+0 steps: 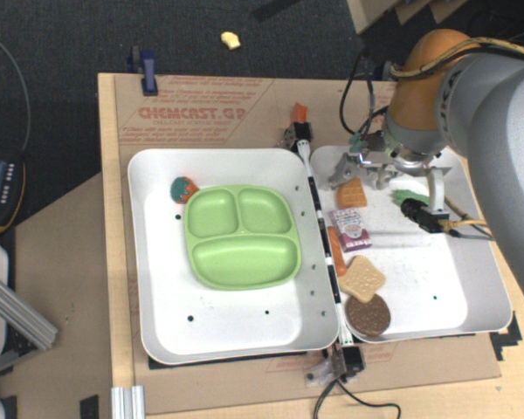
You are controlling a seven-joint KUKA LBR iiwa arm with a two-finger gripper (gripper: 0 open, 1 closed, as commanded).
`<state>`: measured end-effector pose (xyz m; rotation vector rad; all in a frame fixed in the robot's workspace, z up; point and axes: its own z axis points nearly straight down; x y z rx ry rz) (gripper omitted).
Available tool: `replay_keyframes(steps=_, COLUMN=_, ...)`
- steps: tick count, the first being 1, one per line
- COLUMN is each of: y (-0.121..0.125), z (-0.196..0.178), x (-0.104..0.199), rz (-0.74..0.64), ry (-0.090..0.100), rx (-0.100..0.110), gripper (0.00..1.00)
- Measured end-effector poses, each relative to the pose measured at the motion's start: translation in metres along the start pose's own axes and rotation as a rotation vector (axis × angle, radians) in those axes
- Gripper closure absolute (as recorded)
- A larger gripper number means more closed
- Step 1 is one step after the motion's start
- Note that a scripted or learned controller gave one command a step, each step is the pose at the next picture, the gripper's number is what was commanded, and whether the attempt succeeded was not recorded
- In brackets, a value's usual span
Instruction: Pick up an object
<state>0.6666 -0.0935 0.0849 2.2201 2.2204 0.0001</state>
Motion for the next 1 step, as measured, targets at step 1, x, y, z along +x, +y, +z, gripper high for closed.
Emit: replay_keyframes(steps=1, y=-0.0079, z=-0.0001, x=-0.006, rz=0.001, ry=0.001, rx=0.003, gripper=0.0)
